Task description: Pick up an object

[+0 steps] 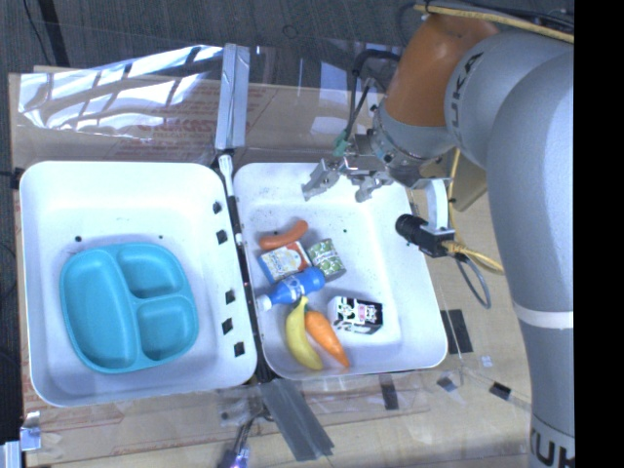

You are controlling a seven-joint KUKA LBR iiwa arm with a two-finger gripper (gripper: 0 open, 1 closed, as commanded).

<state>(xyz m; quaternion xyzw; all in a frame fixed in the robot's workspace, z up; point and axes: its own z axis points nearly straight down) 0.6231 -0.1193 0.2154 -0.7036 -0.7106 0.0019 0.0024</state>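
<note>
The end effector hangs open and empty over the right bin's twelve o'clock edge; at its six o'clock lie sausage, bottle, banana and carrot.

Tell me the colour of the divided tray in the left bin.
Light blue tray, seen in the camera view.

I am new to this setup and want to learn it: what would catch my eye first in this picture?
First, the big grey arm with its orange band, reaching in from the right, its gripper open above the far end of the right bin. Next, the teal divided tray alone in the left bin. Then the cluster in the right bin: banana, carrot, blue bottle.
</note>
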